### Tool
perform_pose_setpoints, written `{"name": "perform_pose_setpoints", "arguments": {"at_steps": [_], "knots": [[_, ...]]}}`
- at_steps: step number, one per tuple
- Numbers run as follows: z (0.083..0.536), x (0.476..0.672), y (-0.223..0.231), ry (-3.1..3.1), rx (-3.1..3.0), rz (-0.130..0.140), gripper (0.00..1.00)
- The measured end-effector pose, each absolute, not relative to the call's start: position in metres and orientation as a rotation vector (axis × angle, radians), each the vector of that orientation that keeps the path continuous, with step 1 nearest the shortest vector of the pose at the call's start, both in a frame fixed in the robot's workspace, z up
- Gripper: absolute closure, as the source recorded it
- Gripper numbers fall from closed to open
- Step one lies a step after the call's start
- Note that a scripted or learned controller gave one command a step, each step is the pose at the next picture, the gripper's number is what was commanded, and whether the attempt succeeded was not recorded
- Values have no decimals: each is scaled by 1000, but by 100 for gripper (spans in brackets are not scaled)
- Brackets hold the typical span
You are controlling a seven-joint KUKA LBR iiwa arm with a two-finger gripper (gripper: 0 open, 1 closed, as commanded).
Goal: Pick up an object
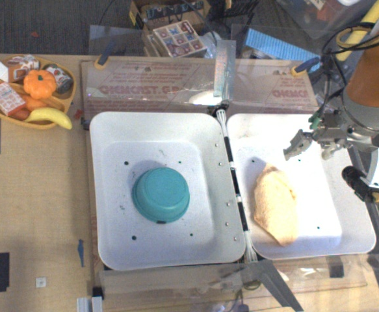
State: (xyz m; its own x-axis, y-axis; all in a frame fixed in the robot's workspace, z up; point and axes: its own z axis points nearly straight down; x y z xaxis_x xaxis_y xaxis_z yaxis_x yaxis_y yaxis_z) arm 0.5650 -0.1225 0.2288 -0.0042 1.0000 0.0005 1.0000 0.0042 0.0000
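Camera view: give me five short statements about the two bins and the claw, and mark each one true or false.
1. A teal bowl lies upside down in the left bin. True.
2. A tan, bread-like lump lies in the right bin. True.
3. The claw grips the bread-like lump. False: it hangs above the right bin's far part, apart from the lump, with nothing in it.
4. The bowl and the lump share one bin. False: each lies in its own bin.
5. A dish of toy food with a banana sits left of the bins. True.
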Motion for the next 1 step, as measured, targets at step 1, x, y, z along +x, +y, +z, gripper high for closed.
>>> {"name": "perform_pose_setpoints", "arguments": {"at_steps": [1], "knots": [[140,538,-99,-2158,-2282,0,0]]}}
